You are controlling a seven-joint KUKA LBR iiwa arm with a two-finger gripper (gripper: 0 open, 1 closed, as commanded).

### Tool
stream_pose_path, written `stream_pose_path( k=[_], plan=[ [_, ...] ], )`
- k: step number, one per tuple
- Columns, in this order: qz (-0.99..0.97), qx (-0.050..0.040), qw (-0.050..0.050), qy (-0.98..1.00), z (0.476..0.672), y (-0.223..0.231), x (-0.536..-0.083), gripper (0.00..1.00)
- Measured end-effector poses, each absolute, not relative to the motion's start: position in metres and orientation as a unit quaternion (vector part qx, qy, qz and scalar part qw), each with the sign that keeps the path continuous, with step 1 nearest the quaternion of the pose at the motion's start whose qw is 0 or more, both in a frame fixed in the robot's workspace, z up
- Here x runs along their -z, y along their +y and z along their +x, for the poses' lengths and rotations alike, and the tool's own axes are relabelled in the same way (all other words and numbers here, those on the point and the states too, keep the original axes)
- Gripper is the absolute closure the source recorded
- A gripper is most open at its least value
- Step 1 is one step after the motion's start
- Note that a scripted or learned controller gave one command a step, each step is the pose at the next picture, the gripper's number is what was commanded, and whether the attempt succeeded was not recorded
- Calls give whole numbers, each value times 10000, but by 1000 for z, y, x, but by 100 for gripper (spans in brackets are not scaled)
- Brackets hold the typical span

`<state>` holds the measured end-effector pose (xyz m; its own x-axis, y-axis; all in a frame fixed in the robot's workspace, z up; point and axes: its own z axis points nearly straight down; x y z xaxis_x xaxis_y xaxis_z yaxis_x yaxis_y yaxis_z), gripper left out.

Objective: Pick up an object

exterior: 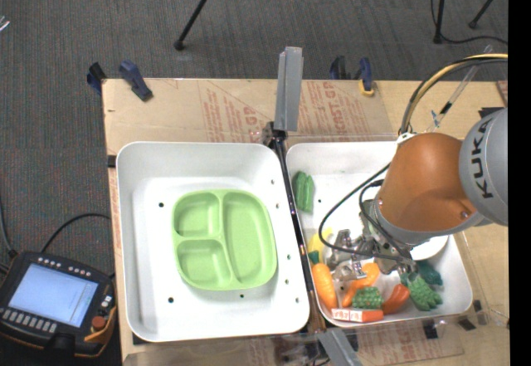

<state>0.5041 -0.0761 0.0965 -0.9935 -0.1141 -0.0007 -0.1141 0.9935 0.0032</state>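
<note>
My gripper (pixel 369 261) hangs low in the right bin (pixel 348 158), under the arm's orange band, over a pile of toy food at the bin's front. An orange carrot (pixel 324 285) lies at the front left of the pile. Beside it are a green broccoli piece (pixel 367 299), another orange piece (pixel 396 298) and a dark green leafy piece (pixel 425 293). A yellow piece (pixel 327 238) sits just left of the gripper. A green pepper-like piece (pixel 304 190) lies alone against the bin's left wall. The wrist hides what lies between the fingers.
The left bin (pixel 137 190) holds a light green divided plate (pixel 224 238). A grey upright post (pixel 289 90) stands behind the divider between the bins. A teach pendant (pixel 54 300) rests on the floor at lower left. Blue clamps (pixel 133 78) grip the bench's back edge.
</note>
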Motion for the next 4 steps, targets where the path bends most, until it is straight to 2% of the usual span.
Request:
stream_pose_path(
  k=[1,2,3,4],
  plan=[
    [-1462,-3,32,9892,501,-30,-189,100],
    [-2358,-17,-31,9718,512,-80,-117,100],
    [-2361,-12,-5,9717,513,-80,-119,0],
    [-1644,1,31,9864,508,-84,-93,0]
  ],
)
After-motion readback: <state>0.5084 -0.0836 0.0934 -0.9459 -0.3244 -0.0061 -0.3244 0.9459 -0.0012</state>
